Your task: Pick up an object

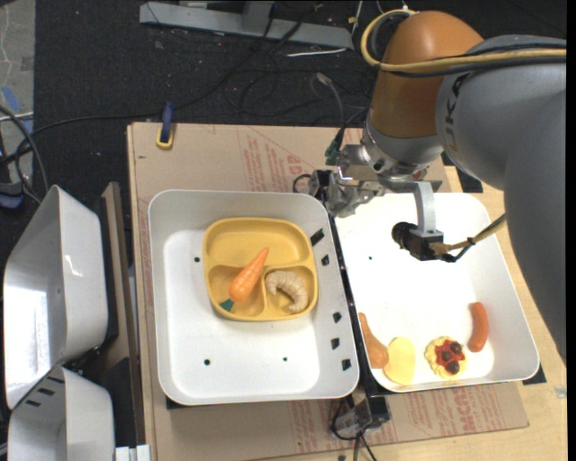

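A pale brown board (270,153) printed with faint red lettering tops the bench, its bare edge showing at twelve o'clock and along six o'clock. Around it the floor (81,54) is dark, almost black. Black cables (225,72) trail loosely across that floor from ten to twelve o'clock. A grey metal bar (243,22) lies at twelve o'clock. A small blue and yellow clamp (166,126) sits on the board's corner at eleven o'clock. White tubs (54,279) stand at nine o'clock, catching bright overhead light.

Grey arm (513,99), orange band (418,67), yellow cable (468,56) along it
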Robot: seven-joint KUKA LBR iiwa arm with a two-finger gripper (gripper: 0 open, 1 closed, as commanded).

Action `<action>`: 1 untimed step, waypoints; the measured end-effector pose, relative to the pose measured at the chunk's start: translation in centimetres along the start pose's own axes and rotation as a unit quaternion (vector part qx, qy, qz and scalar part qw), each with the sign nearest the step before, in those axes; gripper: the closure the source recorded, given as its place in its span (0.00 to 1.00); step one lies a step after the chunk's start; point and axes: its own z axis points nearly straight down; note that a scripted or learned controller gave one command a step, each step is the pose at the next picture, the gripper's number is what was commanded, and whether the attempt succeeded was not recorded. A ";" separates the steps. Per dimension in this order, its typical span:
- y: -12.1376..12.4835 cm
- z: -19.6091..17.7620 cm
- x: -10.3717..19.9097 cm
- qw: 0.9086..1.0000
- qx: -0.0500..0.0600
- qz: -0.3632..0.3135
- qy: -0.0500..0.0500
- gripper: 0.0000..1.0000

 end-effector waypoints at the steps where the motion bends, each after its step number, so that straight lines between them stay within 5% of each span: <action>1: -1.7 -0.5 5.0 1.000 0.000 0.000 0.000 1.00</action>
